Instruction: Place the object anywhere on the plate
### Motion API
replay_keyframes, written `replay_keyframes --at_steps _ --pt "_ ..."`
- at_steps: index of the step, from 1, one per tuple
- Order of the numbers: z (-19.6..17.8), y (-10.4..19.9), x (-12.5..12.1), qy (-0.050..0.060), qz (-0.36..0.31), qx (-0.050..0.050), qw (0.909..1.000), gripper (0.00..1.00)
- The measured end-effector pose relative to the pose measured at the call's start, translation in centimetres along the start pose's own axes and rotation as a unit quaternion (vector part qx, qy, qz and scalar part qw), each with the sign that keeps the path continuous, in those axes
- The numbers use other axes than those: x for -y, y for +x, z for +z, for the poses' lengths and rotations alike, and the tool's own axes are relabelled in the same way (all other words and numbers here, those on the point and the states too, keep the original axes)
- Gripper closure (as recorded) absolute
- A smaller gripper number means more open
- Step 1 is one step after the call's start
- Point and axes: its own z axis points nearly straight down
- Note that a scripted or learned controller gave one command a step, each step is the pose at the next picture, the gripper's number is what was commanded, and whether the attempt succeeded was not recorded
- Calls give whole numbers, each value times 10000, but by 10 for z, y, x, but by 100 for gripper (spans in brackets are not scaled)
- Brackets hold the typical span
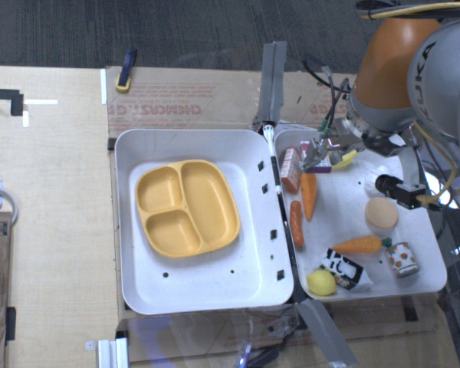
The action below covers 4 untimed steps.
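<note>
The arm [414,60] comes in from the upper right, a bulky grey body with its orange band turned toward the camera. It bends downward and to the left, narrowing at the wrist [368,133], where dark cables loop loosely off the side. Below the wrist the gripper [320,158] hangs low at the upper left corner of the right bin, pointing down and a little leftward. From up here its tip is small and crowded by metal parts, so its state is too hard to make out.
</note>
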Motion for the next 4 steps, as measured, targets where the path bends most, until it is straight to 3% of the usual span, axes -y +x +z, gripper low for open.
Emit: replay_keyframes --at_steps 1,2,3,4 --pt "0 85 11 9 -1026 0 9947 100" --pt "46 187 74 23 -1500 -1 9887 100" --pt "14 289 68 10 -1249 5 9922 100" --pt "14 289 68 10 -1245 6 9922 0"
